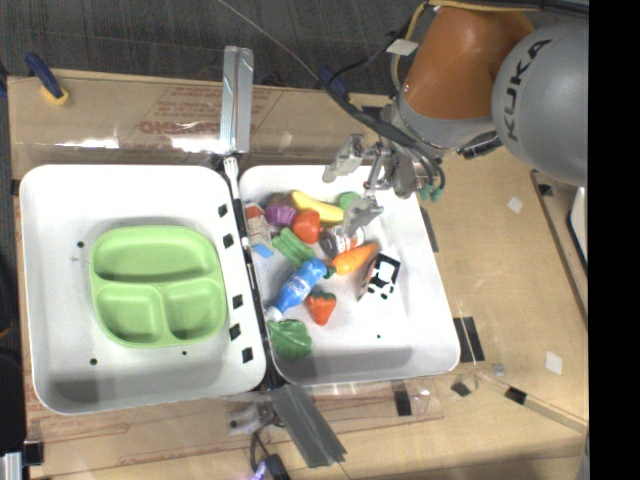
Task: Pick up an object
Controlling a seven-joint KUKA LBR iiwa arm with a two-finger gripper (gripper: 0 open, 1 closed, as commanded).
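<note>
Right-hand shallow white plastic bin [420,338]: holds the loose stock, a heap of small toy foods crowded against its upper left wall, presumably tipped in so a pick can be tried anywhere in the pile.

Contents, top to bottom: a yellow toy banana [316,206]; a purple toy vegetable [280,211]; a red toy tomato [306,226]; a green toy pepper [293,245]; an orange toy carrot [352,259]; a blue and white toy bottle [300,284], lying slantwise; a red toy strawberry [321,307]; a dark green leafy toy [289,338] at the bin's lower left; a black-and-white patterned cube [380,276], just beside the carrot.

Left-hand shallow white plastic bin [50,368]: carries a pale green three-compartment tray [157,286], likely the place for sorted items.

Two-finger metal gripper [363,196]: hangs over the upper edge of the pile, beside the banana. Its fingers appear spread somewhat apart, with nothing between them. Judged stage: approach, nothing picked yet.

Grey arm with orange band [460,58]: reaches in from the right.
</note>
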